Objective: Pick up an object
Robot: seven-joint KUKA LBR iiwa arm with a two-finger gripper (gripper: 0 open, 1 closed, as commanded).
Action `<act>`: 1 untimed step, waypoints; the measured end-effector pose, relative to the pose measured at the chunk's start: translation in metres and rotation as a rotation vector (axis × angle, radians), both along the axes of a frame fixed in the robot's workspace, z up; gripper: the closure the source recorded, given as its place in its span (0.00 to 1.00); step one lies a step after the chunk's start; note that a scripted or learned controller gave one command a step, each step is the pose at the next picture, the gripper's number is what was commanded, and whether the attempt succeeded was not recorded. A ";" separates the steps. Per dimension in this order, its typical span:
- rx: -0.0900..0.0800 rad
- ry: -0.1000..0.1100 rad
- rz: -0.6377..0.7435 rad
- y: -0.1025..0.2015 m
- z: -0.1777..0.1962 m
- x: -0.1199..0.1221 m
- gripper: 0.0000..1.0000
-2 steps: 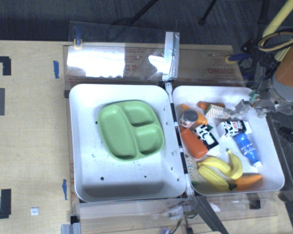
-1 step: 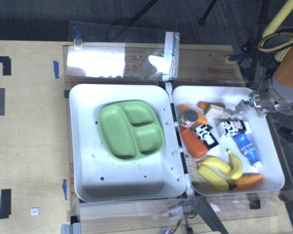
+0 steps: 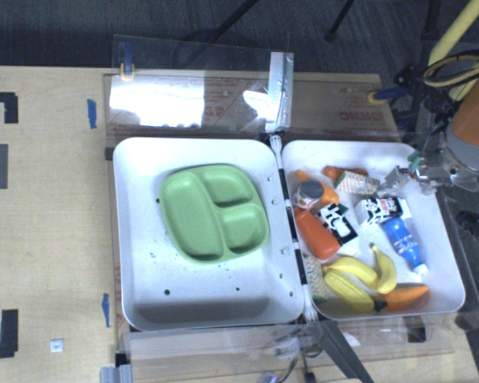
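The blue bottle (image 3: 401,241) lies lengthwise, cap toward the bin's near-right corner; the fingers' (image 3: 399,178) state is unclear.

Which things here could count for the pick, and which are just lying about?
For the job:
orange plastic bottle
blue plastic tube
yellow toy banana
yellow toy corn cob
gripper

Lying about:
green divided plastic tray
clear plastic sheet

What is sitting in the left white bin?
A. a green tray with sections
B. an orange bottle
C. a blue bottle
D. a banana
A: the green tray with sections lies in the left bin, while the banana, the blue bottle and the orange bottle all lie in the right bin.
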State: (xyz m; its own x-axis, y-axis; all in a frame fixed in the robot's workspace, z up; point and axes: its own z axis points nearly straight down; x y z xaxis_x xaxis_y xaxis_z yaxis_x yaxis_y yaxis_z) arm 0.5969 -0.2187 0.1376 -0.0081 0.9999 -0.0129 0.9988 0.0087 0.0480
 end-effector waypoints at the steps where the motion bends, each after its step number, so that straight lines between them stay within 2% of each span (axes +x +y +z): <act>1: 0.000 -0.002 0.000 0.000 0.000 0.000 0.00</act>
State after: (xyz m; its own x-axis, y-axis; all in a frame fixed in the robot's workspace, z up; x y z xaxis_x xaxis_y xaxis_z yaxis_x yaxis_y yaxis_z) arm 0.5971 -0.2186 0.1374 -0.0076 0.9999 -0.0131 0.9987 0.0083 0.0495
